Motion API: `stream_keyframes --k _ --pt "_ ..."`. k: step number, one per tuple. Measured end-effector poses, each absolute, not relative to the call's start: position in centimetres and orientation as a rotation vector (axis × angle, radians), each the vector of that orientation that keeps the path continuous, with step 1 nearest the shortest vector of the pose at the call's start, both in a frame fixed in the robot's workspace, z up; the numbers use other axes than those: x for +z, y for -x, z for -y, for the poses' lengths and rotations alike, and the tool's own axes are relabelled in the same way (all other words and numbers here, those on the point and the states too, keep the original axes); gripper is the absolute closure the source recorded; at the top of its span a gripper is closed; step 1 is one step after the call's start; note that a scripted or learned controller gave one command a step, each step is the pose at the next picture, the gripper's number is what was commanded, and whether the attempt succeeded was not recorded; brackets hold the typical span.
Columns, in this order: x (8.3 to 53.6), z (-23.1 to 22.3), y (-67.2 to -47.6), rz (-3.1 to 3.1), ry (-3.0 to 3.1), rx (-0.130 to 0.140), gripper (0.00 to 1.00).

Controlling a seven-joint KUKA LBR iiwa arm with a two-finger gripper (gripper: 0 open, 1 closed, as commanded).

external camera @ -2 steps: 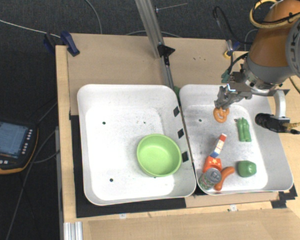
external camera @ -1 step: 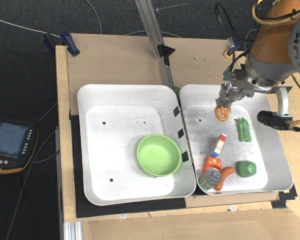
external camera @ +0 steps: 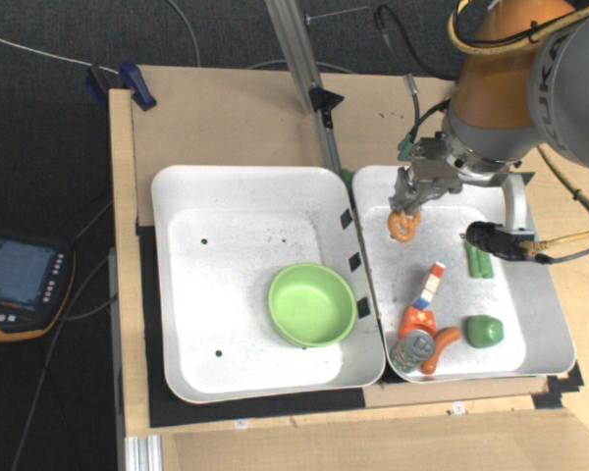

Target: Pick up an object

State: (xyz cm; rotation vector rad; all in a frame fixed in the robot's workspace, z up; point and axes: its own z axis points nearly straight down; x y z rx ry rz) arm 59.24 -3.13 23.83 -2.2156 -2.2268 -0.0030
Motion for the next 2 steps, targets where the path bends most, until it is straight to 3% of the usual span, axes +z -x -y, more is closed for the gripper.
stream_keyframes --k 2 --pt "22.1 -7.7 -58.6 2.226 2.215 -0.001 1.00"
